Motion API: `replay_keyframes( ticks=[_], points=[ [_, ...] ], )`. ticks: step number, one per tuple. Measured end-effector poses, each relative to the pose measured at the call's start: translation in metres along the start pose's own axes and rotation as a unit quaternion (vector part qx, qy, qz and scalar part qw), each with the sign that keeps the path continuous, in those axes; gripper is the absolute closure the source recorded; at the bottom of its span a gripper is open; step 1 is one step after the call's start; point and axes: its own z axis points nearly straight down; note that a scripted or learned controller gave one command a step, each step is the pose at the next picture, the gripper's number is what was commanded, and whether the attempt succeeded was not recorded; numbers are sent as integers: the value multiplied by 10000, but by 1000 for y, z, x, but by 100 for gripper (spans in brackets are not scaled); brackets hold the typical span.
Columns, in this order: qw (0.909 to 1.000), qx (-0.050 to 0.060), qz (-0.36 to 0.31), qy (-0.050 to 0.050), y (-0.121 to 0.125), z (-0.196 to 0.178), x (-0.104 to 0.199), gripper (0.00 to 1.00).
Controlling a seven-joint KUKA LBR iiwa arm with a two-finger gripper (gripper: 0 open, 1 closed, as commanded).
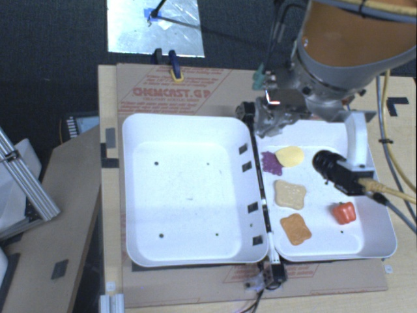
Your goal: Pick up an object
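The gripper (277, 119) hovers at the right bin's (374, 240) twelve o'clock corner — whether clenched or released, one cannot tell; the purple piece (271, 163) and yellow piece (290, 156) touch, so a descent risks nudging both — or striking the rim.

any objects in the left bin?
No, the left bin shows just its white floor; the purple piece, yellow piece, two toast pieces and red pepper lie in the right bin.

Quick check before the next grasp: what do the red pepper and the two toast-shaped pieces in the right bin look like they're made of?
Red pepper: likely moulded plastic, glossy, with a small highlight. Pale toast piece and orange-brown toast piece: matte, flat, probably plastic or foam toy food; the view can't settle which.
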Motion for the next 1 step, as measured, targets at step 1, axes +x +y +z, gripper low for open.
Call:
replay_keyframes(
  ticks=[1],
  points=[
    [10000, 41, -19, -4, -1, -15, 64, 100]
  ],
)
